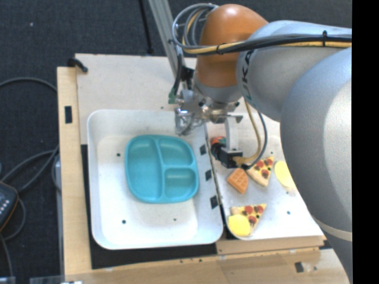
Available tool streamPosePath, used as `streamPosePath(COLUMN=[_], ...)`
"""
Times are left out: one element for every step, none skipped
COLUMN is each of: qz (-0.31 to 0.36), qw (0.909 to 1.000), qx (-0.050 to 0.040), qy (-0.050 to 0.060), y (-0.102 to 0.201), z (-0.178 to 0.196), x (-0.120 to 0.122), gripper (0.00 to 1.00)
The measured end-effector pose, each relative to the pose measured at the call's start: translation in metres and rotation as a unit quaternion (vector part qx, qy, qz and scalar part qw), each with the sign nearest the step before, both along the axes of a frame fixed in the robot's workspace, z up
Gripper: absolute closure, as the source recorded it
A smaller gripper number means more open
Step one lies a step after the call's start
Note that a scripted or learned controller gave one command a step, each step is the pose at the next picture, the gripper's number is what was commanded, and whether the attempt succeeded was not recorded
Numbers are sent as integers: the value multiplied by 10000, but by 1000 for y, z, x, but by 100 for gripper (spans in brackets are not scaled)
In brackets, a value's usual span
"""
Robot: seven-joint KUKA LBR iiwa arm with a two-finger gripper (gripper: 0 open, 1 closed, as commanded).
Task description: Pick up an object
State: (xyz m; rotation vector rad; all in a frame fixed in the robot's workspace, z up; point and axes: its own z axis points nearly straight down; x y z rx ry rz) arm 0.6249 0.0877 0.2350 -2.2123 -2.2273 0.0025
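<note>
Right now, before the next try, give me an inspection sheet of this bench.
Surface: two shallow white bins side by side, left bin, right bin, on a pale wooden bench.
Job's things: waffle piece, two pizza slices, yellow pieces in the right bin.
Clutter: turquoise divided plastic tray in the left bin.
Gripper: at the left bin's far edge; finger state unclear.
Cables: black cables on the floor.
Surroundings: dark carpet.

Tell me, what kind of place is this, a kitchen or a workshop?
Most likely a robotics lab bench, not a kitchen. A big grey and orange robot arm hangs over two shallow white bins, the food is toy pizza slices and a toy waffle, and loose cables trail on the dark carpet.
</note>
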Motion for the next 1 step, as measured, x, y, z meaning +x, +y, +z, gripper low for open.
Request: streamPosePath(qz=[-25], qw=[10000], qx=[0], qy=[-15], y=[-3], z=[2], x=[1], gripper=[0])
